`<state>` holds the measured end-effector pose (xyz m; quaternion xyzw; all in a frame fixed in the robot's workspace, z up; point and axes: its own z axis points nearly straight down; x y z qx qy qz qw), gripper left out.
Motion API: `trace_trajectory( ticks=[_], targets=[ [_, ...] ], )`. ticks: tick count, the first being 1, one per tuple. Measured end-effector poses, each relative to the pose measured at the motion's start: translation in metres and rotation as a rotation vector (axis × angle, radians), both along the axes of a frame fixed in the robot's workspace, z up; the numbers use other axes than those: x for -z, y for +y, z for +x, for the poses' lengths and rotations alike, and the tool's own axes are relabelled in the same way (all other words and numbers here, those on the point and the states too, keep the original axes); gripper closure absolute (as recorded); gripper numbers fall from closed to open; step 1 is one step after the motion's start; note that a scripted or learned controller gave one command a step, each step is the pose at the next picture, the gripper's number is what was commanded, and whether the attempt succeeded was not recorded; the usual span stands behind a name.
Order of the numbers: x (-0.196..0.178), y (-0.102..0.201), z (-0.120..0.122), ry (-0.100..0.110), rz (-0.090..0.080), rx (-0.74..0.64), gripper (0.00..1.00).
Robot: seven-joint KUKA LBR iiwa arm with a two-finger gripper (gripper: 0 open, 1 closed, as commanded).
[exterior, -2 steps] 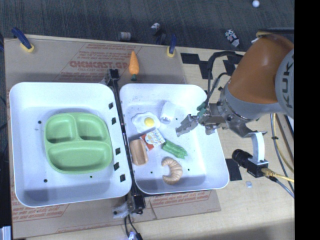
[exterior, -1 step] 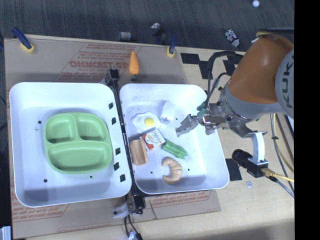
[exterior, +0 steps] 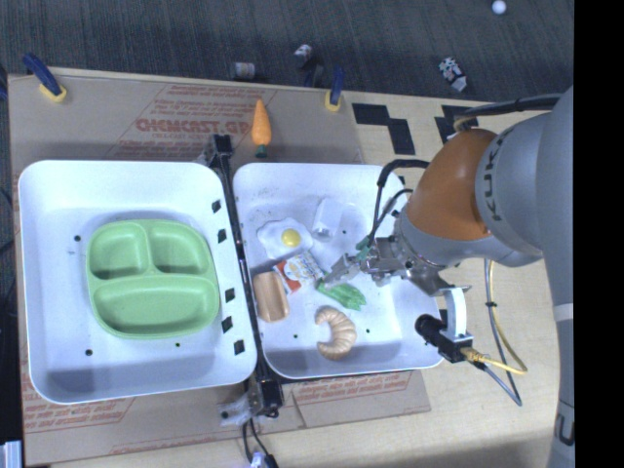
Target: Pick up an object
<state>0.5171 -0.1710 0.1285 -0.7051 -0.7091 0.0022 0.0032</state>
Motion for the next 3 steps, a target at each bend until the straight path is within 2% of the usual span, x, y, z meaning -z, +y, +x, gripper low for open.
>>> trace_trajectory(
  ticks=[1, 2, 3],
  targets=[
    [0.037, -0.016, 0.051, -0.005, -0.002, -0.002, 0.00],
    [0.037, 0.042, 0.018, -0.003, 0.000, -0.003, 0.00],
    [0.026, 0.041, 0.019, -0.003, -0.002, -0.007, 1.00]
  ],
)
